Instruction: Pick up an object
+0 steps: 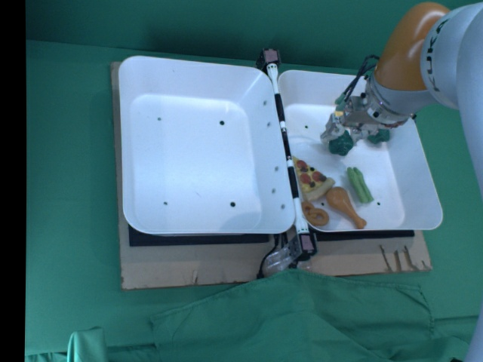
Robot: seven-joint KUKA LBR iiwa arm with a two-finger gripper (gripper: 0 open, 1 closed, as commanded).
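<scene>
You have two white bins [200,89] on a green-clothed bench [68,164]: in the right one, one pizza slice [311,179], one pretzel [315,216], one drumstick [346,205], one green bean bundle [359,185], and one broccoli [341,143] pinched between the gripper [343,136] fingers.

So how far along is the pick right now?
Done: the gripper is down in the right bin at a dark green toy. In hand: I can't tell if it's gripped. Left: lifting it; pizza slice, drumstick and green pods lie untouched.

No text, label, brand or number is legible on anything here.
</scene>
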